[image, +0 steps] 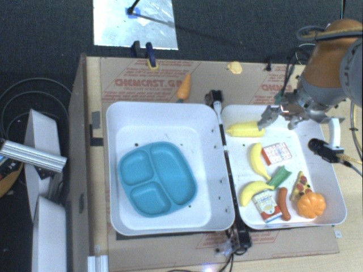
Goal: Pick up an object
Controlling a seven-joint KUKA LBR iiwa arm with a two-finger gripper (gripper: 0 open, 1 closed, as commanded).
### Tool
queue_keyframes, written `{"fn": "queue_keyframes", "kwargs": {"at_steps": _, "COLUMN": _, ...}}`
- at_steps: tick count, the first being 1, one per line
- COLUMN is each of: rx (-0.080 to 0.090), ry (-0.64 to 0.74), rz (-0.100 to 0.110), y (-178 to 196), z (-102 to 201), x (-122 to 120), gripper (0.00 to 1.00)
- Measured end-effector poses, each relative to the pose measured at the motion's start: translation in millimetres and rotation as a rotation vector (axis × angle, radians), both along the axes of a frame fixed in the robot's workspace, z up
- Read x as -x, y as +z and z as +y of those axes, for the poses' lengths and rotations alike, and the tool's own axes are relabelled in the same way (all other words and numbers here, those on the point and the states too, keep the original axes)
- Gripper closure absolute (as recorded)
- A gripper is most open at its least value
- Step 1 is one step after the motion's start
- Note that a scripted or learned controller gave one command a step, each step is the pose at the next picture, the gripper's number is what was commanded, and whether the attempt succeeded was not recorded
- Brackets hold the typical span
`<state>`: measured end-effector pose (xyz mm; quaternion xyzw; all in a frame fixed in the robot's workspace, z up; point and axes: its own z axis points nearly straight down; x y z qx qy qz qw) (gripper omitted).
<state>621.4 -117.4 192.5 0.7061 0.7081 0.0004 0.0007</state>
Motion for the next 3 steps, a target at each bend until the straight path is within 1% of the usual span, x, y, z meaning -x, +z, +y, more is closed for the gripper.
{"fn": "queue_keyframes", "kwargs": {"at_steps": 1, "rx": 0.006, "ry": -0.002, "rz": -0.007, "y": -108, "z": 8, "x": 57, "gripper": 0.0}}
{"fn": "queue_keyframes", "kwargs": {"at_steps": 2, "rx": 0.005, "ry": -0.001, "rz": -0.013, "y": -91, "z": 7, "x": 53, "gripper": 1.0}}
{"fn": "queue_keyframes", "kwargs": {"at_steps": 3, "rx": -0.002, "ry": 0.006, "rz": -0.003, "y": -4, "z": 69, "x": 77, "gripper": 1.0}}
